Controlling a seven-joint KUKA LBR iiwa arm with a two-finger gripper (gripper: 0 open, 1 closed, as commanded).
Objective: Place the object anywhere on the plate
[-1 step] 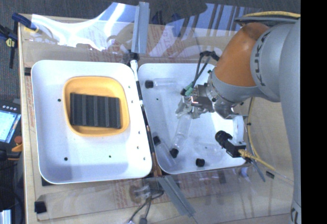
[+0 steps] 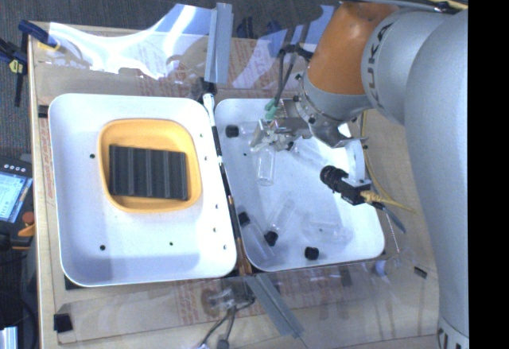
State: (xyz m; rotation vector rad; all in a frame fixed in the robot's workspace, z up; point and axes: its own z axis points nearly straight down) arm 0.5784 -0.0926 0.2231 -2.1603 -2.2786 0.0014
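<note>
My gripper [image 2: 274,133] hangs over the upper part of the right bin [image 2: 362,248], and I cannot tell how it is set: metal parts and cables crowd together there. Just below it a clear object [image 2: 265,168], like a small transparent bottle or tube, lies upright in the view on the bin's white floor; its edges are faint. Lower in the same bin lie more clear pieces [image 2: 280,215], hard to separate from the floor, with small black caps [image 2: 270,238] scattered near them. The plate [image 2: 119,133], orange-yellow with a dark ribbed centre, sits in the left bin [image 2: 79,244], well apart from the clear object. On my grey arm [image 2: 421,61] the letters "UKA" read sideways, the rest cut off.
</note>
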